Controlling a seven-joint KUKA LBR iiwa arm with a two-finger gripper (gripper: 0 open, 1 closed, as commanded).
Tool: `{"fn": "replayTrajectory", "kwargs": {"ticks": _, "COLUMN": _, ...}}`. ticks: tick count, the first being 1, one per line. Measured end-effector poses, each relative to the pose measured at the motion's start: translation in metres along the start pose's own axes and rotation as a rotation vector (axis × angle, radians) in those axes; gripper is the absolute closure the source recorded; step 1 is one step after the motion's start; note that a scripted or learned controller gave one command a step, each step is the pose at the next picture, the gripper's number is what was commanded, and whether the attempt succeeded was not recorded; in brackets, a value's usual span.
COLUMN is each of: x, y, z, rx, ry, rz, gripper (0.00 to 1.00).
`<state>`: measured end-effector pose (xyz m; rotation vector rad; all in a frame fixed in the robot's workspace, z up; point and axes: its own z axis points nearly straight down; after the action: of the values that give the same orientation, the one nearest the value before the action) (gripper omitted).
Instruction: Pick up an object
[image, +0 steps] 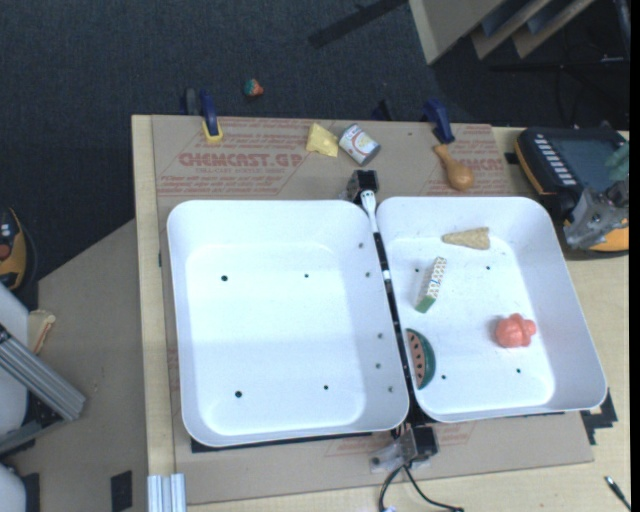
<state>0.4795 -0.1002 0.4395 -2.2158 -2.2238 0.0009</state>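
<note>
Lying in the right bin (560, 300), the red lump (514, 331) is found left of and below the hand (592, 218), seen beyond the bin's right rim; whether the hand is clenched or released cannot be told.

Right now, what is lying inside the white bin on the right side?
The right white bin holds four things: a flat tan wedge, a small speckled white stick, a round red lump and a watermelon-slice toy against its left wall. What lies under them is covered.
</note>
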Motion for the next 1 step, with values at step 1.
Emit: {"fn": "replayTrajectory", "kwargs": {"ticks": 1, "x": 0.0206, "y": 0.0001, "z": 0.0074, "rx": 0.0, "ry": -0.001, "rz": 0.002, "gripper": 1.0}}
